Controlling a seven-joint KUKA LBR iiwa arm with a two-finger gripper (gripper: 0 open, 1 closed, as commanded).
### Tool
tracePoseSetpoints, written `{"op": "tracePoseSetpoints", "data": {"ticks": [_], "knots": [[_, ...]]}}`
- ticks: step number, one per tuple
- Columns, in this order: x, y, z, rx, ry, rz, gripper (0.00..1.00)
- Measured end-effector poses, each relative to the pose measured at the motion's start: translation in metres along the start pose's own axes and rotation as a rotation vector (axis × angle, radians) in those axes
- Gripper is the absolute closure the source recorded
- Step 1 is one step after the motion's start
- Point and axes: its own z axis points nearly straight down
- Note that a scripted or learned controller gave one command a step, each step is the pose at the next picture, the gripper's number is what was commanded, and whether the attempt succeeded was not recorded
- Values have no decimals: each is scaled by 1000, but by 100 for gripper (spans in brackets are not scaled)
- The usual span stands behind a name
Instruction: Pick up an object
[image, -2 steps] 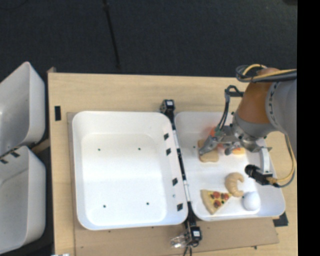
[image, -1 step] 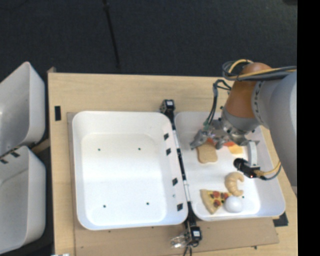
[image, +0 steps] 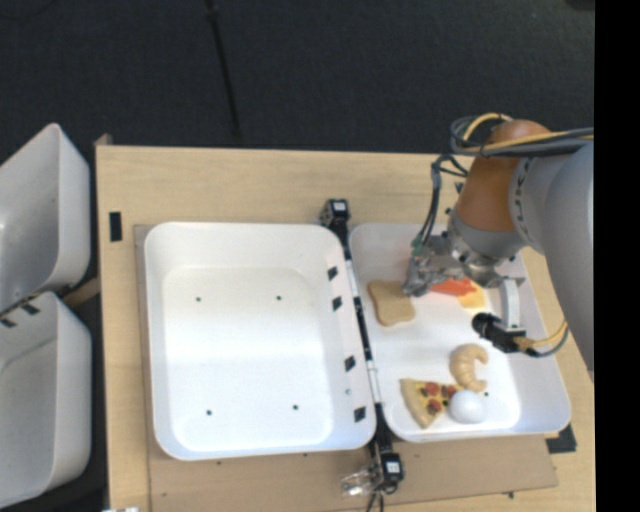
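Gripper (image: 428, 277) low in right bin (image: 535, 405), touching bread (image: 391, 302) edge; grip state unclear. Bread, orange piece (image: 460, 289), croissant (image: 470, 364), pizza (image: 427, 398), ball (image: 466, 406) all rest in bin. Nothing visibly lifted; pick not done.

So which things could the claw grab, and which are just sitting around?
For the job:
claw
bread slice
orange piece
croissant
pizza slice
white ball

Just there:
left bin
right bin
bench

My grey arm reaches in from the right. It bends down. My hand (image: 424, 278) hangs low and points down.
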Motion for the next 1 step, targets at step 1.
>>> {"op": "tracePoseSetpoints", "data": {"ticks": [1], "knots": [[28,-93,12,13,4,3,100]]}}
